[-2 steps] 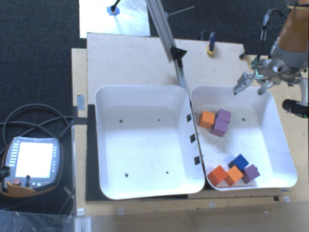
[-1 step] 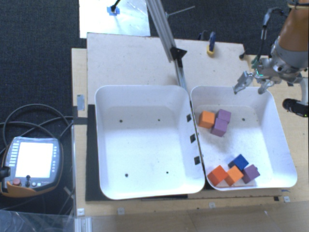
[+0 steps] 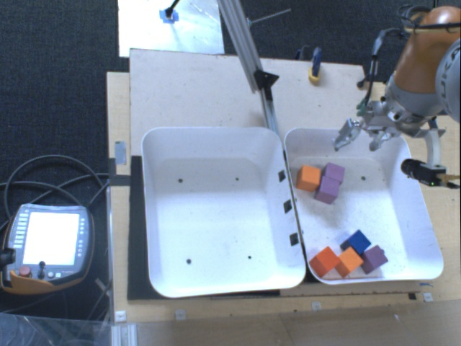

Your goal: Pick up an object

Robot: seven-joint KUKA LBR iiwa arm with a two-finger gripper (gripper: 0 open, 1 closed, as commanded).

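Fingers (image 3: 360,137) spread apart and bare, hanging over the back edge of the right bin (image 3: 425,225), below the grey arm with its orange band (image 3: 425,45) reaching in from the right. Nothing pinched between them. Lower in the same bin, toward its left wall, an orange block (image 3: 310,178) touching a purple block (image 3: 330,182), the purple one looking like two cubes set close together. Near the front rim, a tighter cluster: a second orange block (image 3: 325,261), an orange cube (image 3: 350,262), a blue cube (image 3: 356,241) and a small purple cube (image 3: 374,258), all touching or nearly so. Left bin (image 3: 155,193) alongside, white, sharing a wall with the right one. Off the table to the left, a handheld control pendant (image 3: 47,247) with a pale screen and looping cable. Judged from this: no pick begun, any block a fair target, the orange and purple pair nearest to the fingers. Likely trouble: blocks packed edge to edge, so little room for a fingertip on either side, hence a chance of landing on top of a neighbour, nudging the pair apart, or closing on two at once and dropping both. Also a risk of clipping the bin wall on the descent, given the start so close to the rim. A slanted grip on a cube corner could squeeze it out sideways.
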